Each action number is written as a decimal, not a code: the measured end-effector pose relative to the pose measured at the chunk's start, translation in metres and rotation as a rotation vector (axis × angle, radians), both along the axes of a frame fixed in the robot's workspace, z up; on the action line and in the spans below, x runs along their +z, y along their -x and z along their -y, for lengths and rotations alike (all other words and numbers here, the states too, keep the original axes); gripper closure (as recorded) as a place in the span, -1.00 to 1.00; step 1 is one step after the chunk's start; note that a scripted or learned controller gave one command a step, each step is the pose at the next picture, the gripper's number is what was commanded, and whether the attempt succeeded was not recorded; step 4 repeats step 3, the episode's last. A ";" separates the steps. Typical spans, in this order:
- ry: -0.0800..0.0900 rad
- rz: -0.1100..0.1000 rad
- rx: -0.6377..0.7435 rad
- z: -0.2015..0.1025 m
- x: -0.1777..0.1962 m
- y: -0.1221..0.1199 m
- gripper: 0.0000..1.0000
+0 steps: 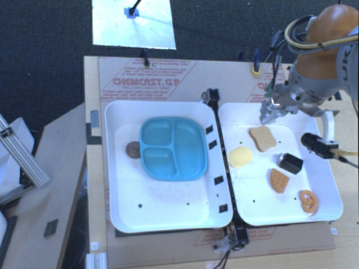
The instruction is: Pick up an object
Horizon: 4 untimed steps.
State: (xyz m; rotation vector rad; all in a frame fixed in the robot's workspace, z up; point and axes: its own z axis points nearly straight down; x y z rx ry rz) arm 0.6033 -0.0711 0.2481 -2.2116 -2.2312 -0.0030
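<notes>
In the right bin (247, 209) lie a slice of toast (263, 138), a yellow round piece (240, 156), a small black block (291, 163), an orange cracker (279, 180) and a pretzel (308, 201). My gripper (269, 115) hangs over the bin's back edge, just above and behind the toast. Nothing shows between its fingers.
The left bin (120, 206) holds a blue divided plate (171, 148) and a small brown disc (133, 149) to its left. A black divider strip (219, 150) runs between the bins. The grey arm with its orange band (331, 29) fills the upper right.
</notes>
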 end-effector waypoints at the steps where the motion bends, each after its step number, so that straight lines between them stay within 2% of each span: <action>1: 0.001 0.002 0.000 -0.043 -0.001 -0.007 1.00; 2: 0.000 0.000 0.000 -0.093 -0.005 -0.001 1.00; 3: -0.001 0.000 0.002 -0.147 -0.022 -0.012 1.00; 4: -0.001 0.000 0.002 -0.147 -0.022 -0.012 1.00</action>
